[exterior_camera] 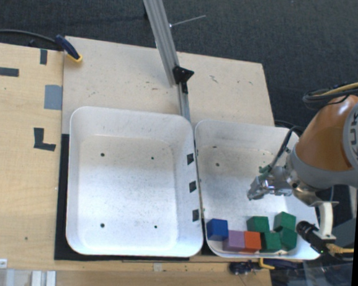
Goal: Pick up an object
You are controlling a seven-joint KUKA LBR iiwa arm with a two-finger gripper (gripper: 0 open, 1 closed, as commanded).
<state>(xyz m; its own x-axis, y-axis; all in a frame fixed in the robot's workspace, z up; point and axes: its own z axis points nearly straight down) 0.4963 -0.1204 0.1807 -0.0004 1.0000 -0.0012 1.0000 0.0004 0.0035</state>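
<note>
My pincer over right shallow white plastic bin, finger state can't tell, above green cube blocks, blue cube, purple cube, orange cube at bin's near edge.

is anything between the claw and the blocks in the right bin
Nothing visible. The claw hangs over bare floor of the right bin, and the nearest green block lies just below it in the view, with open bin floor between. The other blocks crowd beside it.

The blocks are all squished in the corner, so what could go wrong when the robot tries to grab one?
1. The blue block, purple block, orange block and green blocks touch, so the gripper may nudge neighbours instead of grabbing one.
2. They sit against the right bin's rim, which could block it.
</note>
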